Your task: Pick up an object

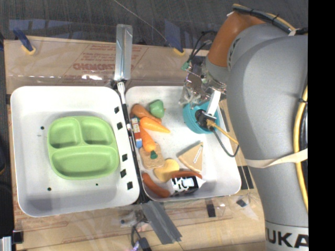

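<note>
My gripper is low over the far right part of the right bin. It sits right at a teal round object, which it partly covers. Whether that object is touched or gripped I cannot tell. Left of it lie a small green piece and two orange carrots, one beside the other. Nearer the front are a tan sandwich wedge, a yellow piece, a red-brown sausage and a black and white item.
The left bin holds a green divided plate. A metal bar stands at the far end of the wall between the bins. The arm's large grey body covers the right bin's right side.
</note>
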Controlling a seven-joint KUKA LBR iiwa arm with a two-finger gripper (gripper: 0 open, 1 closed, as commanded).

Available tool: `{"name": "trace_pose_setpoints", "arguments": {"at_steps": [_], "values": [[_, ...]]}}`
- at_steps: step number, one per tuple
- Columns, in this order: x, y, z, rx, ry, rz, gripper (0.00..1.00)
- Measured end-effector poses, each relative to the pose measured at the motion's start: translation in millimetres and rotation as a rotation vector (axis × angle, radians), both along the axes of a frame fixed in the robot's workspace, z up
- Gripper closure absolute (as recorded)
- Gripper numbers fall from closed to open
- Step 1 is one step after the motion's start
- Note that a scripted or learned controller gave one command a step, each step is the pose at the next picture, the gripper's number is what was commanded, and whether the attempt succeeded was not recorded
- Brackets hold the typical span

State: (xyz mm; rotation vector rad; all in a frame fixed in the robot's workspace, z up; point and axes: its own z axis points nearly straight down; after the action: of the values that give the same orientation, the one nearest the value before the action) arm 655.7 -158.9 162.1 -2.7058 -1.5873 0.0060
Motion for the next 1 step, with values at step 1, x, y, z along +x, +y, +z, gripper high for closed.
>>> {"name": "trace_pose_setpoints", "arguments": {"at_steps": [1], "values": [[-84.0, 6.3, -64.1, 0.008, -0.018, 0.078, 1.00]]}}
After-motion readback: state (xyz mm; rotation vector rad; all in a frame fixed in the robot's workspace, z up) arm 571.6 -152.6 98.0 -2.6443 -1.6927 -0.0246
